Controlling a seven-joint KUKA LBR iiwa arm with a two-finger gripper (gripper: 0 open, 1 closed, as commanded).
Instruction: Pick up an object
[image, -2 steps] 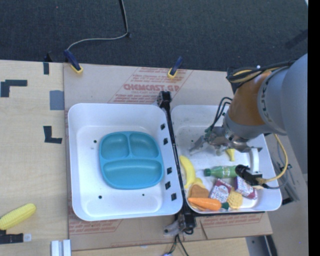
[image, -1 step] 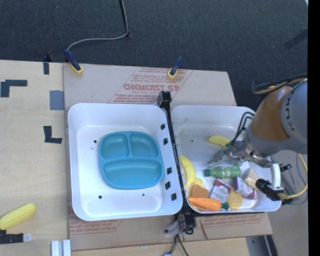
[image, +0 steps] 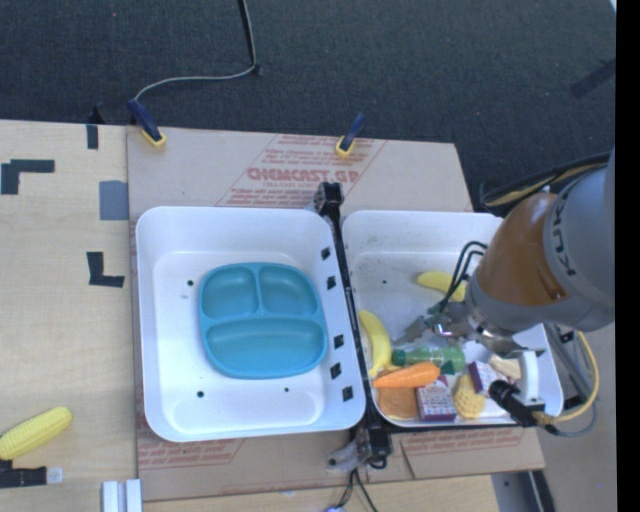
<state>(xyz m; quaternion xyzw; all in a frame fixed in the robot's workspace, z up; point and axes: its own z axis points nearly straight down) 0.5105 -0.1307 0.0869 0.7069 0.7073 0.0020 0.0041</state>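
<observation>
The gripper (image: 437, 325) hangs low in the right bin (image: 400, 235), near its front edge, just above a green bottle (image: 428, 355) and carrot (image: 405, 377); its opening cannot be told

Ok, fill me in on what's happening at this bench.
A grey robot arm reaches from the right into the right bin, low over a pile of toy food: a banana, a carrot, a green bottle and a few smaller pieces. Its gripper sits just above the bottle; nothing is visibly held. The left bin holds a blue divided plate. A toy corn cob lies outside on the bench.
</observation>
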